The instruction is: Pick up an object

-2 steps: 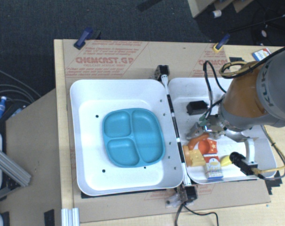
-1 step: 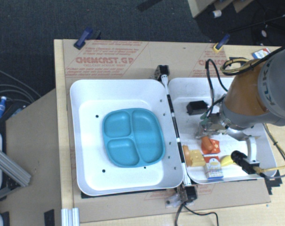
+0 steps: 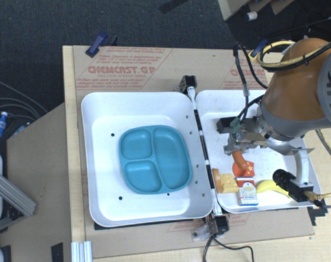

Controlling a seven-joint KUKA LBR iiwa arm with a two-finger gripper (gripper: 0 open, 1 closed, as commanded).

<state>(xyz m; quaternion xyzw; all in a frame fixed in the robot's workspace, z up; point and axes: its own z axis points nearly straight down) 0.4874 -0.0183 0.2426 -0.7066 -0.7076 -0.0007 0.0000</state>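
The gripper (image 3: 239,146) is lowered into the right bin (image 3: 209,105) directly over an orange piece (image 3: 241,162), presumably the chosen target, beside a yellow block (image 3: 226,183), a small carton (image 3: 248,194) and a banana (image 3: 266,186); its grip cannot be told.

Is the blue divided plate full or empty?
Empty. The blue divided plate lies flat in the left bin, and all three compartments show bare blue.
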